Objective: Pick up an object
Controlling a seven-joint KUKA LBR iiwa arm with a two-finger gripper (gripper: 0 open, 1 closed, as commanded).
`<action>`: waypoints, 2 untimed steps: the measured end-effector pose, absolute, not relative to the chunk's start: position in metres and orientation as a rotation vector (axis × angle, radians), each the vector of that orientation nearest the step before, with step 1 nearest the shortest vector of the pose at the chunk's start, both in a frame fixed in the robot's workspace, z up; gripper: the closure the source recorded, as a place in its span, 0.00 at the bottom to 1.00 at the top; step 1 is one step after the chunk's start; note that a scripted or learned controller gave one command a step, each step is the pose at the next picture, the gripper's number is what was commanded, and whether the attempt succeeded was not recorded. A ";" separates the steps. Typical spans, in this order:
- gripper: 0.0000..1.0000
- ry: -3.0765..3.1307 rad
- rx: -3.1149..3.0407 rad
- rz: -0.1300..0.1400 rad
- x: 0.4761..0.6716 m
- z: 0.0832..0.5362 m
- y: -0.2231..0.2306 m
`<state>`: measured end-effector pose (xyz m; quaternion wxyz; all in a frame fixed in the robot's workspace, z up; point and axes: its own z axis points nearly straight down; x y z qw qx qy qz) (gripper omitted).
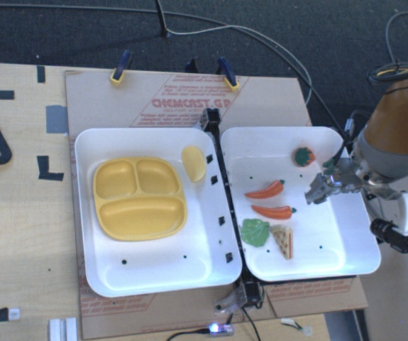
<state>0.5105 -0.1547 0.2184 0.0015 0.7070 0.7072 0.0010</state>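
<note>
White plastic made up the two shallow bins, which sat side by side on a brown cardboard sheet (182,101) printed with red lettering and held at its far edge by two blue-and-yellow clamps (120,67). The left bin (111,275) carried a yellow divided tray (140,197) with three compartments, and a pale yellow lemon-shaped piece (194,163) lay just beside the tray's upper right corner, near the wall between the bins. The right bin (331,261) held the smaller things. The grey arm with its orange band (392,123) reached in over that bin's right rim, and its gripper (318,189) hung above the bin's right half, apart from every item; whether it was spread or closed could not be told, and nothing showed in its grasp. A green leafy piece (255,231) lay toward the near left of the bin, with a tan wedge-shaped slice (283,241) just beside it on the right. Above them two red-orange chili peppers lay nearly parallel, the upper one (266,189) tilted up to the right and the lower one (272,211) flatter. A small round red and green piece (303,156) sat near the far wall, above and left of the gripper.
</note>
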 end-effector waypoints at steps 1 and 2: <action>1.00 2.221 2.220 0.001 0.511 0.240 -0.155; 1.00 2.227 2.218 0.000 0.527 0.233 -0.115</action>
